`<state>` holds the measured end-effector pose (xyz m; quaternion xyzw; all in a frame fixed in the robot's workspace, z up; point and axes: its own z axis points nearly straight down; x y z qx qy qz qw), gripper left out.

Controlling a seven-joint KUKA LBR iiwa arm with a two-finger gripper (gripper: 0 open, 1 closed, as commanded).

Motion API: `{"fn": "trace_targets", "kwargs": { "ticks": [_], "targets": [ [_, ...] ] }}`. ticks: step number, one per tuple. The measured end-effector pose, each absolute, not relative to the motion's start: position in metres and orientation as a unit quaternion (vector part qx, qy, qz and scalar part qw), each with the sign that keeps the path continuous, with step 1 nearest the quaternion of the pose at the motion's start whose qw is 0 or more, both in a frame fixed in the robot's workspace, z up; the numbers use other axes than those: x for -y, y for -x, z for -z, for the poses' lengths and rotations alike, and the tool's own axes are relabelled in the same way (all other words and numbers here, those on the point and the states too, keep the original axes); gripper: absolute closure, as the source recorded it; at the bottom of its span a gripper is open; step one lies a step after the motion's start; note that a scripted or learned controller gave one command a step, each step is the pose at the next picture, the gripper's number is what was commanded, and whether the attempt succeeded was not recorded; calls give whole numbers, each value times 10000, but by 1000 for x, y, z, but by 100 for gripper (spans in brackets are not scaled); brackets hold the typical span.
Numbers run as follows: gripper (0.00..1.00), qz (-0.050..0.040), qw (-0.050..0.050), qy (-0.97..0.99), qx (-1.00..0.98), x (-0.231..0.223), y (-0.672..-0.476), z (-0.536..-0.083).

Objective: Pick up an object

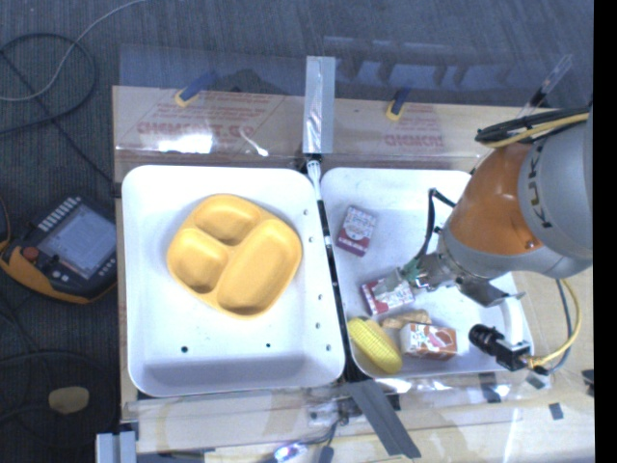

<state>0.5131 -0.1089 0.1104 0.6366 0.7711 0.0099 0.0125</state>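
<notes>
Bench: dark carpet lay around two white bins.
Left bin: yellow divided plate.
Right bin: small red box, red packet, corn cob, snack pack (near end).
Gripper: beside packet; grip unclear.

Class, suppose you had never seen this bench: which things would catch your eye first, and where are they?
The big yellow three-part tray in the left bin stands out first. Next comes the grey arm with its orange band, reaching from the right over the right bin. Below it, near the front wall, lie small items: a yellow corn cob and red packets.
</notes>
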Motion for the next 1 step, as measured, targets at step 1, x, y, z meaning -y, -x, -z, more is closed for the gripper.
{"fn": "trace_targets", "kwargs": {
  "ticks": [1],
  "targets": [
    [100,20,2,-7559,-6547,51,-542,-192]
  ]
}}
